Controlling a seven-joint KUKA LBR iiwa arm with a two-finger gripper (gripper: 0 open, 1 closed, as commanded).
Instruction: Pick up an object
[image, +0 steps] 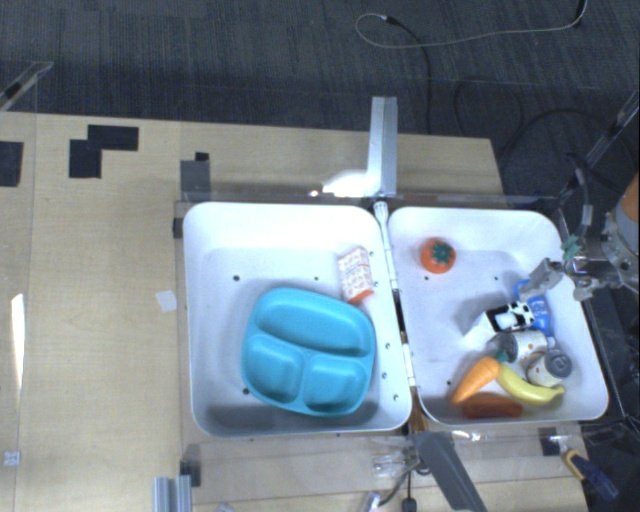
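The right bin (470, 235) holds a cluster of small items at its near right: an orange carrot (476, 377), a yellow banana (529, 388), a red sausage-like piece (491, 405), a black-and-white toy (511, 318), a blue item (538, 311) and a round grey piece (556, 366). An orange-red tomato (437, 254) lies alone at the bin's far side. My gripper (563, 282) hangs over the right rim of this bin, just up and right of the blue item. Its fingers stand open with nothing between them.
The left bin (215, 300) carries a blue compartment tray (308, 351) and a small white-and-orange packet (354, 275) near the divider. A metal post (383, 145) rises behind the bins. Cables run across the dark floor at the back.
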